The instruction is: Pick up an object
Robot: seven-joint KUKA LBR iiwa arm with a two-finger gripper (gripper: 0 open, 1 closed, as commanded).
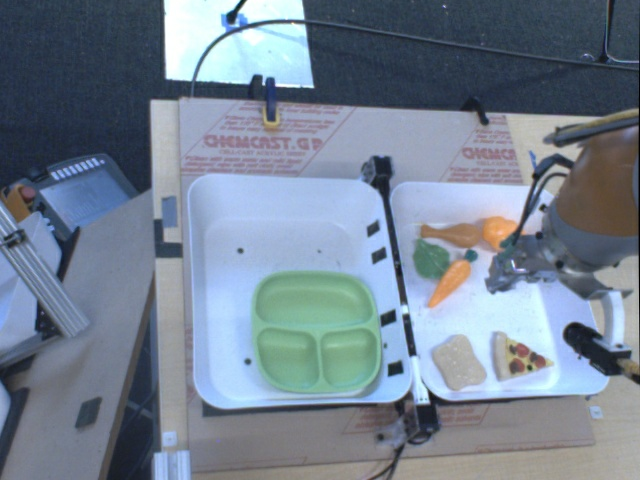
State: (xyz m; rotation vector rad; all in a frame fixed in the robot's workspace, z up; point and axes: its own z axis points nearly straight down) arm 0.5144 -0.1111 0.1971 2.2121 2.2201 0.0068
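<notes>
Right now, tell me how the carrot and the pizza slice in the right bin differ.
The carrot is orange, long and tapered, with a green top; the pizza slice is a flat wedge with red spots. The carrot lies mid-bin beside the broccoli; the pizza slice lies near the front edge beside the bread slice. Both lie loose in the right bin.

1. One fixed camera sits above the bench (330, 133), looking down at a slant — far edge at the top.
2. It stands well back: the left bin (215, 268) and right bin (560, 338) fit whole.
3. The arm (600, 203) enters from the right — partly cut off.
</notes>
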